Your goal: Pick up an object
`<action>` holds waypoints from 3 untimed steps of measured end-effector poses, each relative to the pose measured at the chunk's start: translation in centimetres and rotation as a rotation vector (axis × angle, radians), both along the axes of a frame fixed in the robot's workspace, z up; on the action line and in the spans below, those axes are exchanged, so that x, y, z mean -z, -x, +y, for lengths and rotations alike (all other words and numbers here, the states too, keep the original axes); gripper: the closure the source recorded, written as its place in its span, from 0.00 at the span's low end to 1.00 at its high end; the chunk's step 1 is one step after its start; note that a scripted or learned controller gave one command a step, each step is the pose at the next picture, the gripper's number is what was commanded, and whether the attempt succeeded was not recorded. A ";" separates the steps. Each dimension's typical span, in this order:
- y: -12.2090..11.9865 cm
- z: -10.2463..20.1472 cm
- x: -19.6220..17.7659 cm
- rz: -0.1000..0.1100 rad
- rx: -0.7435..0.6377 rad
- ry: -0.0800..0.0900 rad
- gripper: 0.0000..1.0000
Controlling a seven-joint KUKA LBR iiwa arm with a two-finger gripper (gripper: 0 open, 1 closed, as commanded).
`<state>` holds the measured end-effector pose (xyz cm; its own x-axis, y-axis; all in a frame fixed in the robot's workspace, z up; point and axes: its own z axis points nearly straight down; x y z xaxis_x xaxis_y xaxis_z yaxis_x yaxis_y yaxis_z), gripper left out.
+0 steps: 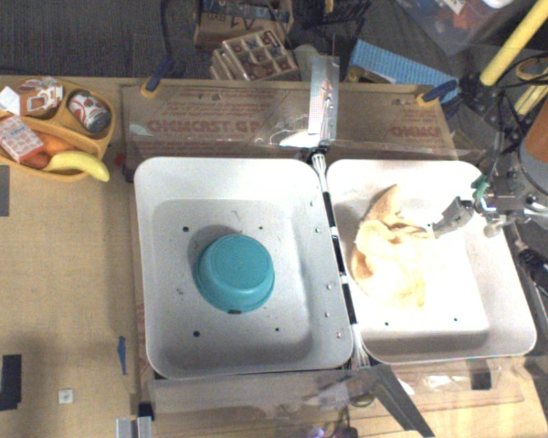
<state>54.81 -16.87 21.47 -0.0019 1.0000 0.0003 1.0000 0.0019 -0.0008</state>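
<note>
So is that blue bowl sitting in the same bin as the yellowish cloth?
No, the blue bowl sits in the left bin, while the yellowish cloth lies in the right bin.

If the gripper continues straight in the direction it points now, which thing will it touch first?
Most likely the pale crumpled cloth in the right bin. The gripper points leftward at its near edge, though the slanted view leaves the height gap unclear.

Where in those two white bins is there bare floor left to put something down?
Left bin: bare floor all around the teal bowl, widest along its far side. Right bin: free along the near edge, below the crumpled cloth. Crowded where the gripper meets the cloth.
</note>
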 end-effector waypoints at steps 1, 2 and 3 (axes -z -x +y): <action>1.4 4.0 10.6 -0.001 -0.079 0.000 0.00; 0.1 -3.9 12.6 -0.010 -0.020 0.000 0.00; -1.7 1.4 12.6 -0.011 -0.115 0.002 0.00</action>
<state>56.48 -15.44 8.91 -0.1163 0.9932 -0.0024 0.9932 0.1163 0.0097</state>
